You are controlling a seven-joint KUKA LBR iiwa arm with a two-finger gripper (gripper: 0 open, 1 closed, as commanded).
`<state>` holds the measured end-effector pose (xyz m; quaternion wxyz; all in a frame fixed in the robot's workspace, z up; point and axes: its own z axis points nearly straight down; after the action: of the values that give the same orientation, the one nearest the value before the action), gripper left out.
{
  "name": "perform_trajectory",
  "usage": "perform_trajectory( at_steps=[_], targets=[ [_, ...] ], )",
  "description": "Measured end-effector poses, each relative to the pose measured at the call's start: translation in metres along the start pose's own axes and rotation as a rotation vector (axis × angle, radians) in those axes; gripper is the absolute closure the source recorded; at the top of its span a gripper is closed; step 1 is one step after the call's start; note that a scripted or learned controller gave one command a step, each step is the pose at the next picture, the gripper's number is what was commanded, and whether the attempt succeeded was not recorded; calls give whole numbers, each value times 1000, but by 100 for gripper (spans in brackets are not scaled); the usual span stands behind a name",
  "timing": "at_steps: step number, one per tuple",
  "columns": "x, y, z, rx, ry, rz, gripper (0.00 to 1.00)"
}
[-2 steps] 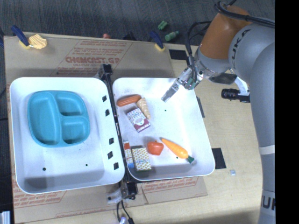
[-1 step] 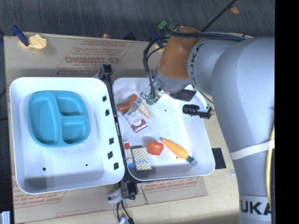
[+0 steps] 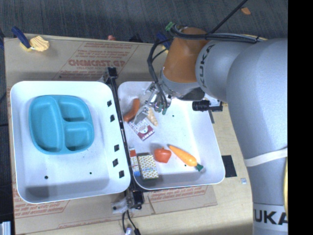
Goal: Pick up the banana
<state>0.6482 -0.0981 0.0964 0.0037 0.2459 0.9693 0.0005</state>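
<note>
Grey arm's gripper (image 3: 157, 102) low at 11 o'clock in the right shallow white bin (image 3: 211, 146), banana just beside it.

We see the small pale yellow banana (image 3: 152, 117) at the gripper's 6 o'clock, against a crumpled clear-and-red packet (image 3: 142, 127). We cannot tell how far the gripper is open, or whether it has hold of anything. An orange sausage-shaped toy (image 3: 131, 110) lies at the gripper's 8 o'clock. At the bin's 6 o'clock: orange carrot with green tip (image 3: 184, 156), red-orange rounded piece (image 3: 163, 155), patterned small box (image 3: 147, 167). The left shallow white bin (image 3: 19, 131) holds a blue compartment tray (image 3: 61, 123).
</note>
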Motion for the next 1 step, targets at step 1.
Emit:
perform_trajectory(
  at_steps=[1],
  targets=[
    [-36, -75, -1, 0, -2, 60, 0]
  ],
)
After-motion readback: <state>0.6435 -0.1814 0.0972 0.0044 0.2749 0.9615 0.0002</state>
